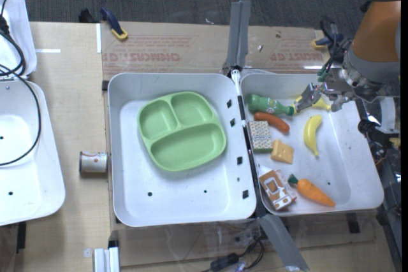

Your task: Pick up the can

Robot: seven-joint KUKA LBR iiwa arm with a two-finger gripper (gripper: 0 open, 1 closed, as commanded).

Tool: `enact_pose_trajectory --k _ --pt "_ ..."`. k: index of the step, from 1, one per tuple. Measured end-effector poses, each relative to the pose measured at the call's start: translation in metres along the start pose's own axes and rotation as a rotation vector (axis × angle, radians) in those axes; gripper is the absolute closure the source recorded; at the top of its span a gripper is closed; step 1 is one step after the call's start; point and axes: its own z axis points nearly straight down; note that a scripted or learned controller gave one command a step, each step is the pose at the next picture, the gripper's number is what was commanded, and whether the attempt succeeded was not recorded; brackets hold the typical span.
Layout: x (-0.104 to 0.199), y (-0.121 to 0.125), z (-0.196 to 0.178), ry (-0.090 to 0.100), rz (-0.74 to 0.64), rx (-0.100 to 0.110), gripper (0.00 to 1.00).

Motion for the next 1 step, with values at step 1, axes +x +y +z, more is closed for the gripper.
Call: enact_pose_trajectory --k 1 --pt "0.0007 -0.0606 0.1037 -0.001 0.209 -0.003 0.00"
